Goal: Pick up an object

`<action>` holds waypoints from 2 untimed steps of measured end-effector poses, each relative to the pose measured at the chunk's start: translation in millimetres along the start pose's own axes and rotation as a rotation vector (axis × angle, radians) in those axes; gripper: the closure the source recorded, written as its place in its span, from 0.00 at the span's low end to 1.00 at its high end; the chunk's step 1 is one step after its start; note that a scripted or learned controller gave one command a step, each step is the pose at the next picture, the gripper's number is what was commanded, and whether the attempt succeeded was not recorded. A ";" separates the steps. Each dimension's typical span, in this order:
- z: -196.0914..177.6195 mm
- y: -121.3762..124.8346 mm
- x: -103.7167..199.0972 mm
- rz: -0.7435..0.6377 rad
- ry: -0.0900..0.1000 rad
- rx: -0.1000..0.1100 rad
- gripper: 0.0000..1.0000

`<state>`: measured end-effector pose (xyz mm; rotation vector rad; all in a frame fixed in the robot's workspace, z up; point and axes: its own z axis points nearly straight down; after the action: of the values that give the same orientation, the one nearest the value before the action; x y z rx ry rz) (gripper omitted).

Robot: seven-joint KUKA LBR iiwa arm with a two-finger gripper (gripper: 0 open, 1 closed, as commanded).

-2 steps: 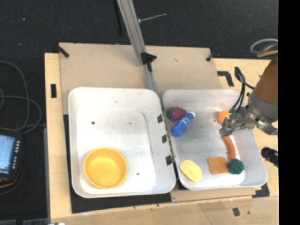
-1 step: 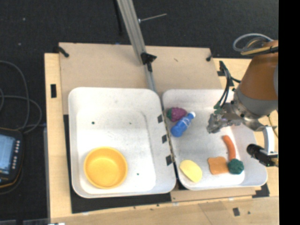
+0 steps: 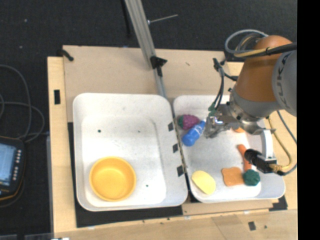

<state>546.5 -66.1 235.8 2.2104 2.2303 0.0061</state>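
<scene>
**Blue bottle beside the gripper in the right bin**

Blue bottle (image 3: 192,135) is seen lying tilted in the right bin (image 3: 220,196), just left of the gripper (image 3: 212,126), its cap end nearest the fingers. Whether the fingers are parted or closed cannot be told, and nothing is seen held between them. A purple object (image 3: 188,120) lies beyond the bottle, farther left of the fingers. A yellow bowl (image 3: 113,178) sits well apart in the left bin (image 3: 120,104).
</scene>
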 end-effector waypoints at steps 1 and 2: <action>4.8 -2.6 45.0 0.002 -0.001 0.002 1.00; -5.9 -4.6 91.6 0.001 0.000 0.001 1.00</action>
<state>541.0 25.4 241.8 2.2123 2.2299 0.0052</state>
